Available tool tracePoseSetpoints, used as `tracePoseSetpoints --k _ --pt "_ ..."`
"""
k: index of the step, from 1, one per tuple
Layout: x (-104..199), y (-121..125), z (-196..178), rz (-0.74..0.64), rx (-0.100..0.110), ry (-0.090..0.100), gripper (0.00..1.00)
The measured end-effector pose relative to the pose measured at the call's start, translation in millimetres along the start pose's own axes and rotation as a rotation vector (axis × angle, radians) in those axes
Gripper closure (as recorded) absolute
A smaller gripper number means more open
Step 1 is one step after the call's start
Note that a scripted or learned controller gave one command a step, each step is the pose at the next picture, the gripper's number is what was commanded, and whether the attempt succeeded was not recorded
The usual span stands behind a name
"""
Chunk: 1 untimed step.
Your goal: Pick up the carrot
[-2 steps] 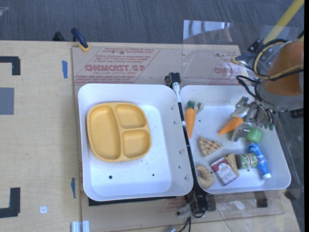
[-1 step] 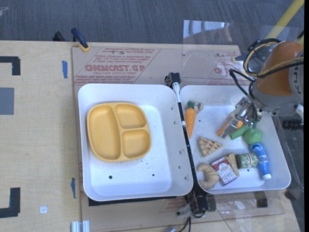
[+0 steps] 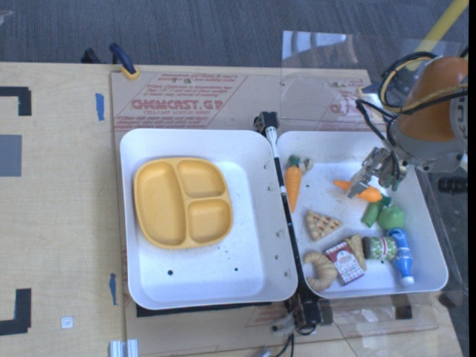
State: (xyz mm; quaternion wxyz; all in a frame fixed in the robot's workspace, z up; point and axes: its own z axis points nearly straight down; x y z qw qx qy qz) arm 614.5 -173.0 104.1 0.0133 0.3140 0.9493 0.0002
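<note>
The carrot (image 3: 293,186), orange with a green top, lies against the left wall of the right bin (image 3: 435,233), pointing toward the front. My gripper (image 3: 378,178) hangs over the right half of that bin, well to the right of the carrot. Its fingers are spread open. A small orange food piece (image 3: 360,192) lies just under the fingertips; I cannot tell whether they touch it.
The left bin (image 3: 249,251) holds a yellow divided plate (image 3: 182,201). The right bin also contains a green vegetable (image 3: 382,215), a waffle slice (image 3: 322,224), a pretzel (image 3: 320,269), a red packet (image 3: 346,263) and a blue-capped bottle (image 3: 399,253).
</note>
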Motion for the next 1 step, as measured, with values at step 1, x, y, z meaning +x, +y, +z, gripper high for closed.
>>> tracePoseSetpoints --k 1 --pt "49.1 82.9 -86.3 -0.008 -0.002 0.015 1.00"
